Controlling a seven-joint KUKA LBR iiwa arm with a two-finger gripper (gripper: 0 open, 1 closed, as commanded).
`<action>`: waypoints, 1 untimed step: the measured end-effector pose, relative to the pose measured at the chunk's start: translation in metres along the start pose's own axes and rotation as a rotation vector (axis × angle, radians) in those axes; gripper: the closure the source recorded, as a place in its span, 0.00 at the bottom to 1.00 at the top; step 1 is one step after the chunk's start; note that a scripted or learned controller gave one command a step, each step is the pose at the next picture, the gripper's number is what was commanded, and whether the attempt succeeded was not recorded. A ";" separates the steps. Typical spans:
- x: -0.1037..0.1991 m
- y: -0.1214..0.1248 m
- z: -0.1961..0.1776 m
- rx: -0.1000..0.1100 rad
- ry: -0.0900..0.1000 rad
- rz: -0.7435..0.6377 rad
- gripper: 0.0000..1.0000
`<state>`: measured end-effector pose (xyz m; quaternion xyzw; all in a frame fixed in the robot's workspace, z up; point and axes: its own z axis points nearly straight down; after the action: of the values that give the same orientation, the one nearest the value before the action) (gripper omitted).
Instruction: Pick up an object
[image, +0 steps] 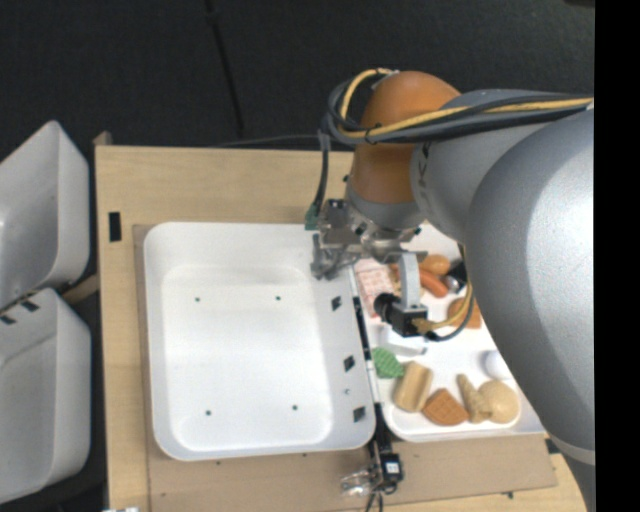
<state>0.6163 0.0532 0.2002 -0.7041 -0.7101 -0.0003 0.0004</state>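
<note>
White bins first: the left bin (240, 340) lies beside the claw (335, 255), the right bin (455, 425) below and right of it. Its grip state I cannot tell — nothing visibly held. Toys (440, 395) wait below-right — pick seemingly undone.

Two shallow white bins (170, 300) sit side by side on a pale wooden table (200, 180) against dark surroundings.

The grey arm (540, 250) hides the white right bin's (455, 432) three-o'clock half; its orange carrot-like piece (436, 275) shows only partly.
</note>
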 end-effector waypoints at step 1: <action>0.085 -0.036 0.002 0.002 0.001 -0.001 1.00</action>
<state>0.5795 0.1380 0.1981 -0.7037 -0.7105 0.0002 0.0016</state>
